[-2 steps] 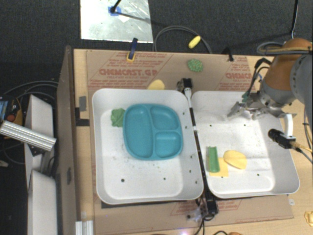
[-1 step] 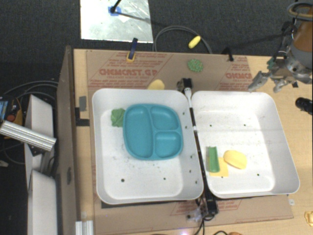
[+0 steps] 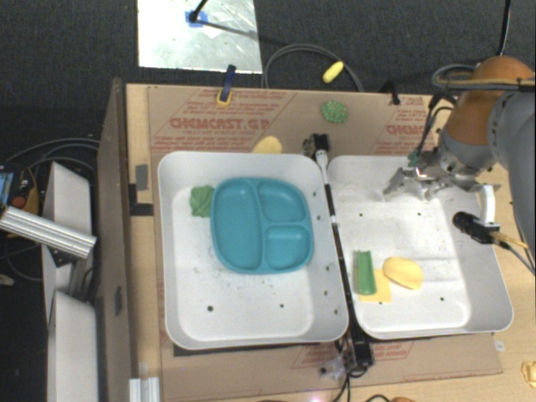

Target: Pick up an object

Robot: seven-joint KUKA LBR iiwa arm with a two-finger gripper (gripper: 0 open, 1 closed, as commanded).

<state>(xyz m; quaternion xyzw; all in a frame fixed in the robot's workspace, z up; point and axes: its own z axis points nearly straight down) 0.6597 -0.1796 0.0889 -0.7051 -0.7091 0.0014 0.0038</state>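
In the camera view, the tool (image 3: 416,180) was seen over the far part of the right bin (image 3: 481,312), with nothing visible between its parts; whether it was spread or pressed together could not be told. A yellow lump (image 3: 403,272) and a green stick (image 3: 364,272) were found lying just beside each other near that bin's front. A clean pick would be favoured by the tool being centred above one item, well apart from its neighbour, before being lowered.
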